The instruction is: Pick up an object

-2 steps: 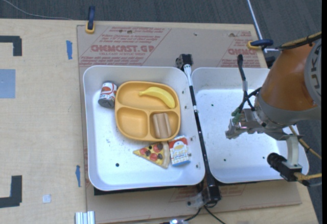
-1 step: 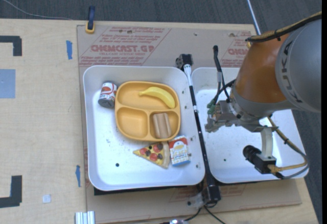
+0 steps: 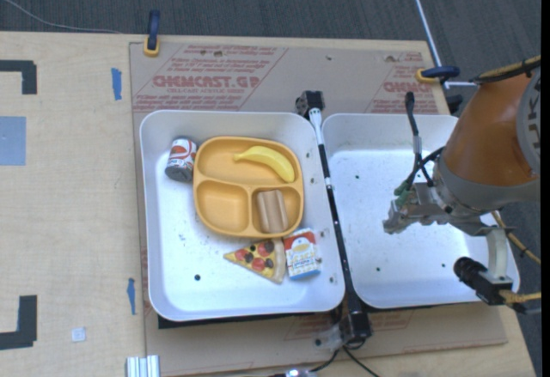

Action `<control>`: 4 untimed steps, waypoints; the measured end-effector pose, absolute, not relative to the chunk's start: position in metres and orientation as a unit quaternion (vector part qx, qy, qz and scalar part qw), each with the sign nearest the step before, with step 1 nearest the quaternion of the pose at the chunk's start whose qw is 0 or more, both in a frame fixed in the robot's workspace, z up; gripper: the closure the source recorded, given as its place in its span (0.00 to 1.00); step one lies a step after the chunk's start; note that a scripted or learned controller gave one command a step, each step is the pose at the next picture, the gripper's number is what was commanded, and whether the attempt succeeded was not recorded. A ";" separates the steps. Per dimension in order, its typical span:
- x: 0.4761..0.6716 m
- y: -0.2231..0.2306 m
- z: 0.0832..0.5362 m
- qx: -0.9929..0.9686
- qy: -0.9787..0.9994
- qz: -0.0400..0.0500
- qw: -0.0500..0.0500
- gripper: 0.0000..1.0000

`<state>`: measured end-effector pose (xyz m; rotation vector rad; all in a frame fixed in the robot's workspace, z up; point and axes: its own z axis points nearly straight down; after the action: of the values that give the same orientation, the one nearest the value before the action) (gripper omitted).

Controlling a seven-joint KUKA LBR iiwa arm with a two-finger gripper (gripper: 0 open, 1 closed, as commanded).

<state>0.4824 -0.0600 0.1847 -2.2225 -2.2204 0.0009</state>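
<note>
Glossy white plastic bins (image 3: 163, 281) sat on matt brown cardboard (image 3: 215, 75); a smooth yellow plastic tray (image 3: 210, 203) held a shiny toy banana (image 3: 266, 162).

The gripper (image 3: 397, 216) hangs over the right bin (image 3: 378, 276). Left of it, in the left bin (image 3: 163, 272), a yellow tray (image 3: 225, 203) carries a banana (image 3: 268, 162) and perhaps a sausage (image 3: 272, 210); a can (image 3: 180, 159), pizza slice (image 3: 258, 259) and carton (image 3: 302, 255) lie beside it.
</note>
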 end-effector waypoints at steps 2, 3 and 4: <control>0.480 -0.059 0.185 -0.707 -0.707 0.000 -0.001 1.00; 0.480 0.003 0.185 -0.707 -0.707 -0.001 0.000 1.00; 0.479 -0.069 0.185 -0.707 -0.707 0.000 -0.001 1.00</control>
<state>0.4794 -0.0691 0.1846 -2.2237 -2.2218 -0.0001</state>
